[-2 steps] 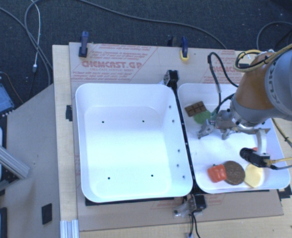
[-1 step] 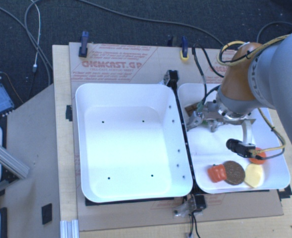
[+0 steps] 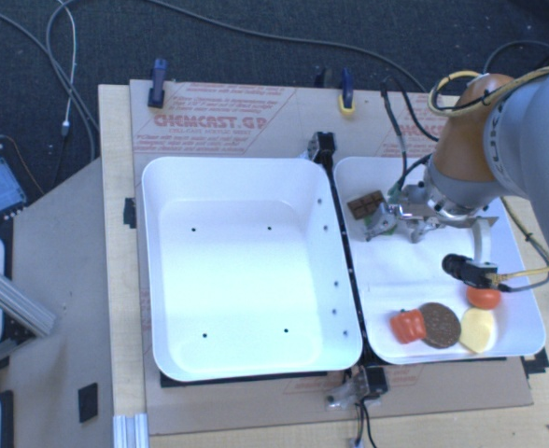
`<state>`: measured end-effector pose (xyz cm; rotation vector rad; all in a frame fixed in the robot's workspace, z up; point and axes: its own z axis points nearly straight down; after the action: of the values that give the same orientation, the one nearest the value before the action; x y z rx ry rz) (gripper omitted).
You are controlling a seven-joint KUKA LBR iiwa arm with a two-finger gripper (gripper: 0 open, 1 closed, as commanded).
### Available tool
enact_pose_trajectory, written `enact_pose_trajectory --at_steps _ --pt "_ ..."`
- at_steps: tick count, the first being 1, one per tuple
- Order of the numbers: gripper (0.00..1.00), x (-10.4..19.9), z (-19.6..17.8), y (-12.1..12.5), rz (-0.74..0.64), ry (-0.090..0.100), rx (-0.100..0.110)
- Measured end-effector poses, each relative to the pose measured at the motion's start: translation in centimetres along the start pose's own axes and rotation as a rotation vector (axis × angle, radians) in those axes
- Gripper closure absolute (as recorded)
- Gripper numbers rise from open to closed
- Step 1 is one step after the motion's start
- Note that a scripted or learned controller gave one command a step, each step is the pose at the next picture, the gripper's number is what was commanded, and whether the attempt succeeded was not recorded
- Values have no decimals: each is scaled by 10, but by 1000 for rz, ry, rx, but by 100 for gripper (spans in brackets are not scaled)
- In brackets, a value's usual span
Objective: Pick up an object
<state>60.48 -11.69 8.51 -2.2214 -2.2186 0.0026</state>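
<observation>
My gripper [image 3: 388, 220] hangs over the back left part of the right bin [image 3: 387, 278], reached in from the right. A small brown block [image 3: 364, 203] lies just left of it near the bin's back left corner, close to the gripper's tip; whether they touch is unclear. Along the bin's front lie a red piece [image 3: 407, 326], a round brown disc [image 3: 440, 325] and a pale yellow piece [image 3: 478, 329], packed side by side. A small orange-red piece [image 3: 484, 297] sits just behind the yellow one.
The left bin [image 3: 162, 250] stands beside the right one, their rims meeting in the middle. Cables run over the dark floor behind the bench. A blue clamp [image 3: 158, 80] and a yellow clamp [image 3: 347, 96] hold the board at the back.
</observation>
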Motion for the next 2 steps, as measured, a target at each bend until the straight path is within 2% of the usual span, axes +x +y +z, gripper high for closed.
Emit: enact_pose_trajectory --at_steps 1,2 --pt "0 0 0 0 0 1 1" --pt "0 -39 0 -14 2 0 1"
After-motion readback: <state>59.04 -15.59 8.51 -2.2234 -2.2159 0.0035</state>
